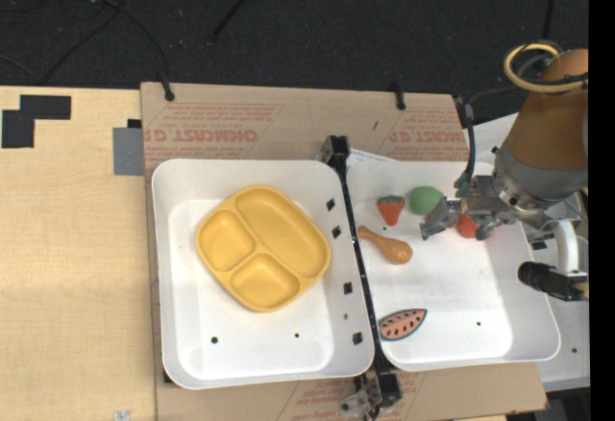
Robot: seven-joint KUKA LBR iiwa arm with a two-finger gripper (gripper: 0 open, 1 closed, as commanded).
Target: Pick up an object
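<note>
The light wooden bench (67, 265) carried a brown cardboard sheet (288, 126), and on that sheet sat two shallow white plastic bins side by side. The left bin (183, 333) held a yellow plastic plate with three compartments (263, 247), lying flat near the bin's middle with its long axis running from about ten o'clock to four o'clock. The right bin (461, 333) held the smaller toys. The grey arm with its orange band (553, 126) reached in from three o'clock, and its two-finger gripper (452, 215) hung low over the upper part of the right bin; whether the jaws stood apart or together could not be told from this slant. A small red toy piece (468, 227) lay just beside the gripper at its four o'clock side, partly hidden by it. A round green toy (425, 199) lay at the gripper's ten o'clock, close by. A red strawberry-shaped toy with a green top (390, 209) lay just beside the green one at nine o'clock. A tan toy drumstick (386, 243) lay below them, its long axis running from ten o'clock to four o'clock, thin end pointing toward the divider between the bins. A watermelon slice toy (402, 324) lay at six o'clock in the right bin, well apart from the rest, its long axis nearly level.
</note>
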